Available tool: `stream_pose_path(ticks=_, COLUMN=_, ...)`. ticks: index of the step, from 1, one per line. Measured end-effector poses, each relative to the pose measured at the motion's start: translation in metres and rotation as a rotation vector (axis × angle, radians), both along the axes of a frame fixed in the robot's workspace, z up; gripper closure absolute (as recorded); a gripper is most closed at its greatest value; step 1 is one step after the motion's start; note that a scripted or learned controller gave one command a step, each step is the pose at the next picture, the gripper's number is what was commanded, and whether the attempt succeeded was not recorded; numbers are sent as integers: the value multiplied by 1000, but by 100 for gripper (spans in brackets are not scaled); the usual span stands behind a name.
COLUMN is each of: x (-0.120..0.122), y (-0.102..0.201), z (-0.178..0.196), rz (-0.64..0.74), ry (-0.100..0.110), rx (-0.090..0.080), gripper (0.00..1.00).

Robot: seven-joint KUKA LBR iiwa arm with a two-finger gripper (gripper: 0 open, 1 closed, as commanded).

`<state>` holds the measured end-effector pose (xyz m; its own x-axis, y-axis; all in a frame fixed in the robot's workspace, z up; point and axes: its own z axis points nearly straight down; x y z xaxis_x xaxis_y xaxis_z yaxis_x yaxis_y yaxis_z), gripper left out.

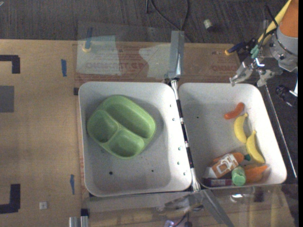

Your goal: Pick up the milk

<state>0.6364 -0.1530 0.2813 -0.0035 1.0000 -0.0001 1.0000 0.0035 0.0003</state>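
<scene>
Milk [224,168]: small carton w/ orange-white label, lying on its side in right bin [203,122], near front edge, touching green cap [238,176] & carrot [256,172]. Bananas [248,138] behind. Left bin: green plate [121,126]. Gripper [247,71] beyond right bin's far corner, fingers apart, holding nothing.

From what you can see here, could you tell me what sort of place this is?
Probably a robotics lab bench: two white bins set side by side on a wooden top with tape marks, toy food such as bananas, and a gripper reaching in.
</scene>
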Motion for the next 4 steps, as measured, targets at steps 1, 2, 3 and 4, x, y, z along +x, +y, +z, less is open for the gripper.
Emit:
stream_pose_path(ticks=1, x=-48, y=3, z=-167, rz=-187, ry=1, rx=0, gripper=0)
stream_pose_path(ticks=2, x=29, y=-6, z=-195, rz=0, ry=11, rx=0, gripper=0)
stream_pose_path(ticks=3, x=-33, y=27, z=-193, rz=-67, ry=-5, rx=0, gripper=0)
stream_pose_path(ticks=4, x=-29, y=-11, z=-27, rz=-23, ry=-3, rx=-2, gripper=0)
